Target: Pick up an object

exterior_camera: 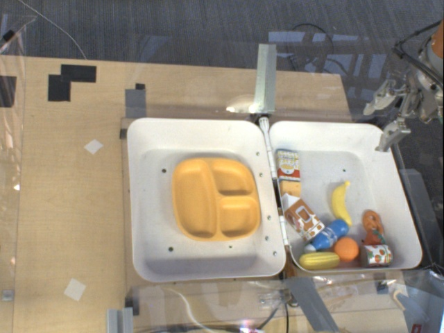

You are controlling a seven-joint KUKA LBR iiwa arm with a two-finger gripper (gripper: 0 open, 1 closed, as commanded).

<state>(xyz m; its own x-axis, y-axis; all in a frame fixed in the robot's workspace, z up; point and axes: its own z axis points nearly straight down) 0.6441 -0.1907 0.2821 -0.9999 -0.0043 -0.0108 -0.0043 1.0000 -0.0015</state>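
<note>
The right bin [361, 155] holds several small items. A banana [339, 201] lies near its middle, and an orange ball [347, 248] sits by a yellow lemon-like piece [318, 260] and a blue item [329, 233]. A brown snack box [303, 217] and a red-and-yellow carton [288, 164] lie along the bin's left wall. A red can [377, 255] rests in the near right corner. My gripper [377, 125] hangs over the bin's far right corner, above the rim and apart from every item. It is open, with nothing between its fingers.
The left bin [149, 186] contains a yellow divided plate [215, 198]. A metal post [266, 82] rises behind the seam between the bins. An orange-red toy [372, 222] lies beside the banana. Bare wooden bench [62, 186] spreads to the left.
</note>
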